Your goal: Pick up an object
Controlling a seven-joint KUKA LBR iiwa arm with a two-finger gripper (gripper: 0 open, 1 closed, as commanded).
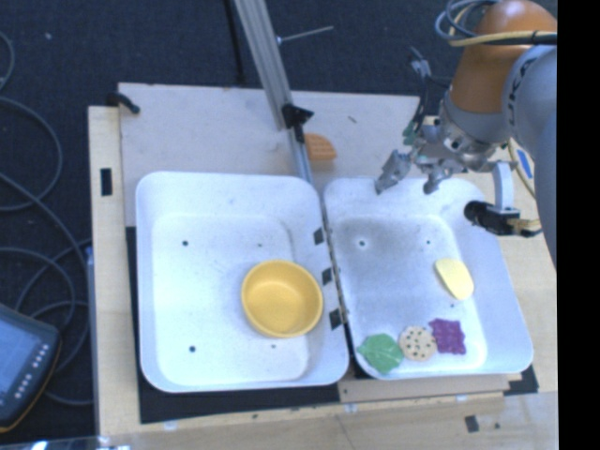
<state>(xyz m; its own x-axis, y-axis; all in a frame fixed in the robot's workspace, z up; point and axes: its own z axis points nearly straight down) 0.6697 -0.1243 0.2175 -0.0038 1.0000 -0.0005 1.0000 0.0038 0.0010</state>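
though the gripper [411,176] hangs spread and empty over the right bin's [394,242] far rim, nothing's picked yet; the yellow piece [454,277], cookie [416,343] and leaf [380,352] lie near its front.

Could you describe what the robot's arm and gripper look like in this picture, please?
The arm is grey with a rounded orange band above the wrist. Thin cables loop beside the band. The gripper is a small grey metal two-finger unit.
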